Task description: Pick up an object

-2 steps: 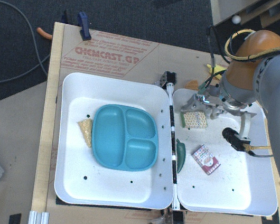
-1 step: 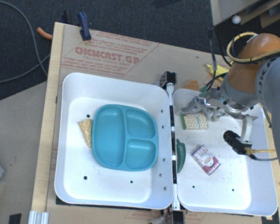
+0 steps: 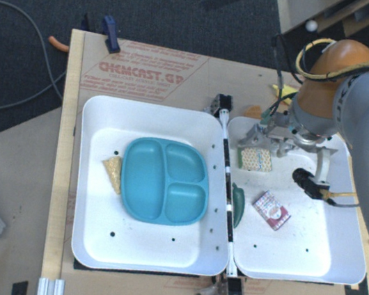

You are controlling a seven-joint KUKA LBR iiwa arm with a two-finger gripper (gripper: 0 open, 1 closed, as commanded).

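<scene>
The grey arm with its orange band [image 3: 340, 65] is seen above the right white bin [image 3: 340, 266]; the two-finger gripper [image 3: 274, 139] is poised directly over a pale speckled square sponge [image 3: 256, 159]. The jaws' state cannot be told.

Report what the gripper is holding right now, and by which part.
It cannot be told. The gripper sits right over the beige sponge at the right bin's back left, but no grasp on it shows.
</scene>
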